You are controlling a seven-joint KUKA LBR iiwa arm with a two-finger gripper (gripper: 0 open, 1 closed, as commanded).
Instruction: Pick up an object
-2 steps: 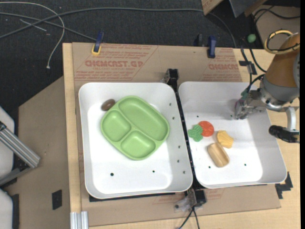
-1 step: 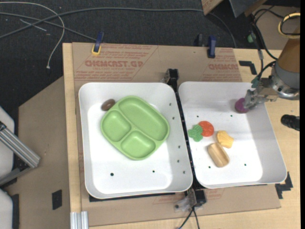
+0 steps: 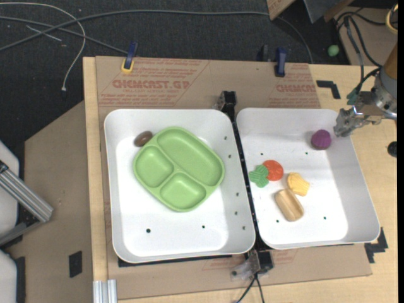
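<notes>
Grey metal claw (image 3: 344, 122) hangs at the far right rim of the right-hand shallow white bin (image 3: 366, 194), and whether it is apart or together I cannot tell at this size; nothing shows between its tips. Just beside it, inside the bin, sits a small round purple object (image 3: 321, 139), the nearest candidate for a pick. Being round, it would likely roll away if the claw comes down off-centre, and the bin wall so close could catch one side. Further out lie an orange-red round piece (image 3: 273, 169) touching a green leafy piece (image 3: 258, 177), a yellow lump (image 3: 297, 184) and a tan cylinder (image 3: 289, 205), clustered closely enough to risk nudging a neighbour. The left-hand white bin (image 3: 126, 232) holds a green sectioned plastic tray (image 3: 179, 168) and a small brown oval (image 3: 144, 138).
</notes>
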